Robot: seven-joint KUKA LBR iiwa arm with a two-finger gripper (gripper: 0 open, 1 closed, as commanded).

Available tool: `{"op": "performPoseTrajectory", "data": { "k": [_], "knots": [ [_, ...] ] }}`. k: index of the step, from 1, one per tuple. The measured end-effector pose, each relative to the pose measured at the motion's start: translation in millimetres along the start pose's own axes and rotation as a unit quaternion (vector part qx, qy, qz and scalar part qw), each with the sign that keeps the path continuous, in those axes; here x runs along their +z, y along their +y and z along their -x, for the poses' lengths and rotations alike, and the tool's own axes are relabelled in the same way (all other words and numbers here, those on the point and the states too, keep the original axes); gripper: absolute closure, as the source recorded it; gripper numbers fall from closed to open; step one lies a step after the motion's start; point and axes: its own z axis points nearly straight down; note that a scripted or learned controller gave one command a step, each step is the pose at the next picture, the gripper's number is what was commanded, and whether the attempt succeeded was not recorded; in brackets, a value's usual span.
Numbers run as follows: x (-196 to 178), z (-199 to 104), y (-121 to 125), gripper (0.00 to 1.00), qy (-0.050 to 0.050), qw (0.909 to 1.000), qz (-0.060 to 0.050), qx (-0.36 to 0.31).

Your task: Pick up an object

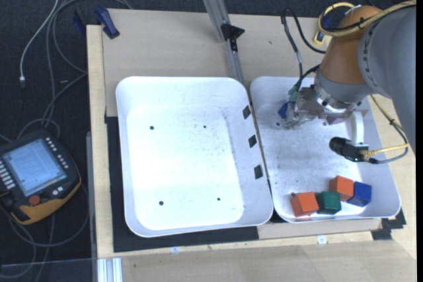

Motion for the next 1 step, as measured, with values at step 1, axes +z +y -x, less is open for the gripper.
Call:
{"op": "performPoseTrajectory", "data": {
  "k": [1],
  "knots": [
    [0.7, 0.0, -0.3, 0.0, 0.0, 1.0, -0.001, 0.0]
  ]
}}
